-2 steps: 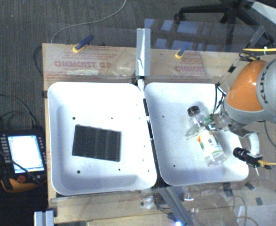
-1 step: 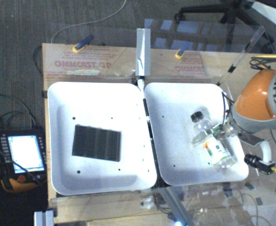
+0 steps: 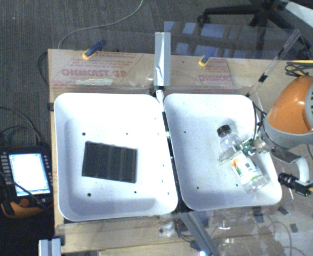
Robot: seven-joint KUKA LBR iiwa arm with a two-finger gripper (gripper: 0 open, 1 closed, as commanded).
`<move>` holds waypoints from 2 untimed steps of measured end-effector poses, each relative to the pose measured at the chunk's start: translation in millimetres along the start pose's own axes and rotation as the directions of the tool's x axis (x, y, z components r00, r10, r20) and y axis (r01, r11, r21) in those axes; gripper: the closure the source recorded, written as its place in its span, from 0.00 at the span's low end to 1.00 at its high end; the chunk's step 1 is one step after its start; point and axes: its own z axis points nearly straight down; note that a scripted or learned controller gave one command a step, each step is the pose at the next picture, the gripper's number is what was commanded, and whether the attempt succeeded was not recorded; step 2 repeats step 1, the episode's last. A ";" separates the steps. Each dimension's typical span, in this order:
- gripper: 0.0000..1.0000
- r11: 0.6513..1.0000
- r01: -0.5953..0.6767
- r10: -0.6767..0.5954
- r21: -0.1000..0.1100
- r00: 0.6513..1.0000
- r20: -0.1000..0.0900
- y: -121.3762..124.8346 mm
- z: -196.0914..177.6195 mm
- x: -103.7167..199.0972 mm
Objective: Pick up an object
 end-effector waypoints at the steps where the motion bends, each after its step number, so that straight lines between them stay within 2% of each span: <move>1: 1.00 1.000 -0.021 0.021 0.022 1.000 -0.003 -18.7 -88.5 45.7; 2: 1.00 1.000 -0.021 0.021 0.022 1.000 -0.003 -18.7 -88.5 45.7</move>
